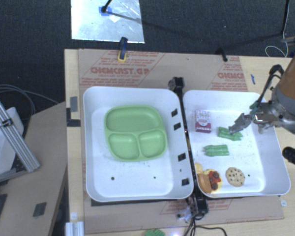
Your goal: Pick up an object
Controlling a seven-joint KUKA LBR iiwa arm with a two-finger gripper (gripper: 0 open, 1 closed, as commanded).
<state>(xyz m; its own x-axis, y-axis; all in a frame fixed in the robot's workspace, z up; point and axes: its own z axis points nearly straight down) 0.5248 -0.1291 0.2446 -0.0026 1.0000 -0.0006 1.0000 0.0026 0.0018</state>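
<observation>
- Left bin [96,181] holds a green divided plate [135,132], well apart from the arm
- Right bin [273,176] holds a small red and white packet [203,121], two green bean pieces, a pizza slice [209,180] and a cookie [234,176]
- Upper green bean [226,134] lies just under the gripper [237,125]; whether the jaws are parted or clenched is unclear
- To do it well: centre over the bean, straddle its narrow width, drop low, then squeeze

Robot lab: clamped bench [152,65], aluminium framing [12,136], cables [19,95].
</observation>
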